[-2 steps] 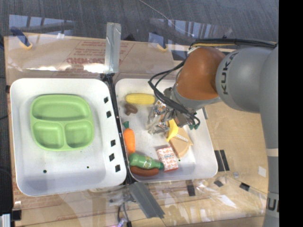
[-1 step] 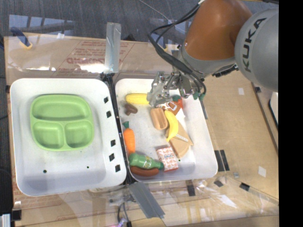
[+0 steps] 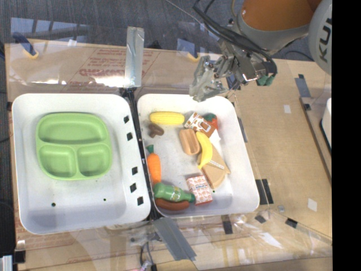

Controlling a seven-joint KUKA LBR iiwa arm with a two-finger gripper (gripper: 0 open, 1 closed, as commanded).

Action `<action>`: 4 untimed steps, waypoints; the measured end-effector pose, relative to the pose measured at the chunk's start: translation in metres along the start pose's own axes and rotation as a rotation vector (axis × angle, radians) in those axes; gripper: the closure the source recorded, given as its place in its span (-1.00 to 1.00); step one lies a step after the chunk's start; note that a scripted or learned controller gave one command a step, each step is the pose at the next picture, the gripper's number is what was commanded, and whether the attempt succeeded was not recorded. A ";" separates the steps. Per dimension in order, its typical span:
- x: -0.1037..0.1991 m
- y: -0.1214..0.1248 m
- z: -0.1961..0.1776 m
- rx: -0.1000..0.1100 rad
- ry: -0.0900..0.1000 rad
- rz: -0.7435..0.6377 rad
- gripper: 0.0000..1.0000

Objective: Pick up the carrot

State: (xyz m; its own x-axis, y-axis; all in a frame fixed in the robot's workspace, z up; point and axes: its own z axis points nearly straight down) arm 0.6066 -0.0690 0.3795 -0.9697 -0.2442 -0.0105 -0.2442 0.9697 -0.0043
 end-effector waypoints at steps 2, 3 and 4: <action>-0.037 -0.046 0.121 -0.009 0.020 -0.088 1.00; -0.045 0.002 0.038 -0.002 0.000 -0.168 1.00; -0.011 0.020 0.104 -0.007 0.011 -0.260 1.00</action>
State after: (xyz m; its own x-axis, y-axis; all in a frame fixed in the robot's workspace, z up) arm 0.6130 -0.0468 0.2758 -0.8743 -0.4855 0.0006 -0.4855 0.8743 0.0012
